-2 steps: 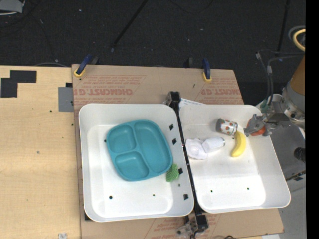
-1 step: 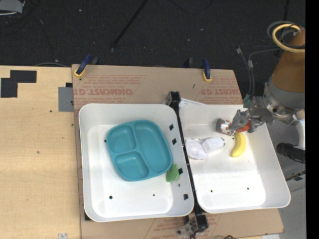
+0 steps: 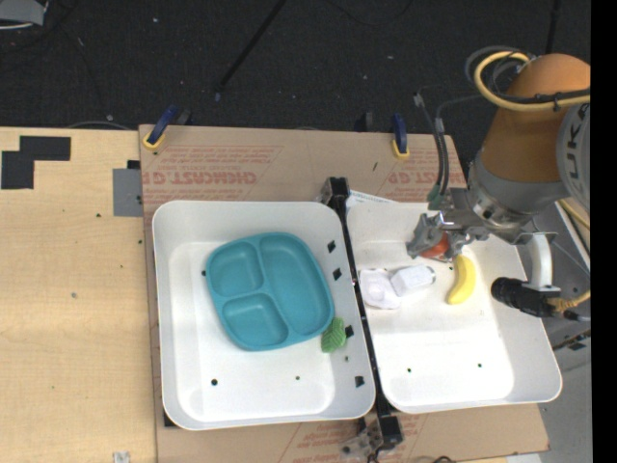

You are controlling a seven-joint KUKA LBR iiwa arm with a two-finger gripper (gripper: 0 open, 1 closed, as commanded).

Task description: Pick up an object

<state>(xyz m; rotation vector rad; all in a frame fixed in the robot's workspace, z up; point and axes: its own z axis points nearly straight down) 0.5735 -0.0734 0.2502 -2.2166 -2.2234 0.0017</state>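
We see the gripper (image 3: 431,242) low in the right bin (image 3: 482,374) beside the banana (image 3: 463,282), but we cannot tell its fingers' state.

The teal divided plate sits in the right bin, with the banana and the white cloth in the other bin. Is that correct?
Not quite. The camera view shows the teal divided plate in the left bin; the banana and the white cloth lie in the right bin.
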